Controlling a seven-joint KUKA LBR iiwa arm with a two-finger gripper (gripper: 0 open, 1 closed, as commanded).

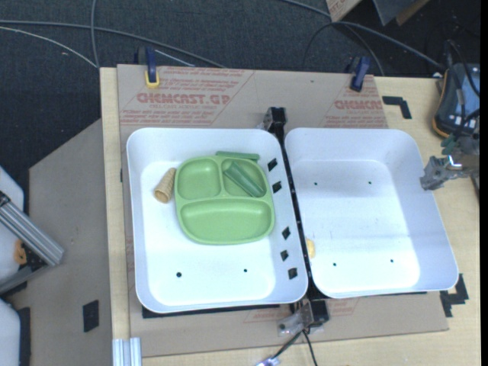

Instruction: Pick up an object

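The green plate (pixel 223 201) in the left bin (pixel 152 273) looks light, stiff and slick, best pinched at its raised rim, while the jaws (pixel 441 170) hang seemingly closed on nothing.

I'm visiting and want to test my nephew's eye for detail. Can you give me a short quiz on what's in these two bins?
1. True or false: the green divided plate lies in the right bin.
2. Which thing lies just left of the plate, against its rim? A) a blue cup B) a tan cone-shaped object C) a red ball
3. Fill in: the darker green piece rests in the plate's upper ____ compartment.

Key: 1 false, it is in the left bin; 2 B; 3 right.
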